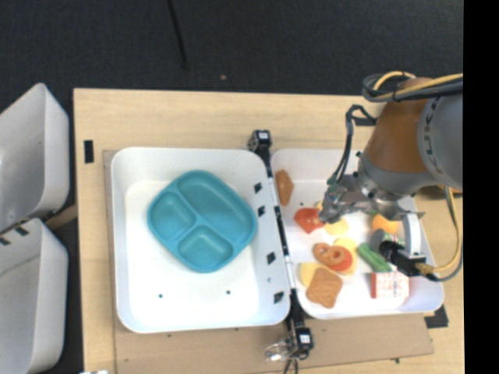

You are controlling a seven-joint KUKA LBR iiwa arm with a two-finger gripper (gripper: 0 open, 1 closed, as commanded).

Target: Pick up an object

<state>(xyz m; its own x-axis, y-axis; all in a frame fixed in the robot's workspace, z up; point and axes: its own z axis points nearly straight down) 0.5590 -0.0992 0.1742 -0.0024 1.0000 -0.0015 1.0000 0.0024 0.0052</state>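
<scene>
The right bin (312,166) holds several toy foods: a red piece (307,220), a pale yellow piece (337,227), a red and orange slice (332,256), a brown toast (324,287), a brown oval (284,186), a green piece (373,256), an orange piece (383,224) and a white and red packet (389,286). My gripper (329,209) hangs low over the bin, right beside the red piece and just above the pale yellow one. The arm's grey and orange wrist covers the bin's upper right part.
The left bin (132,287) holds a blue divided plate (202,220). A black clip post (260,140) stands at the top of the divider between the bins, another (299,338) at its bottom. Cables loop around the arm at the right.
</scene>
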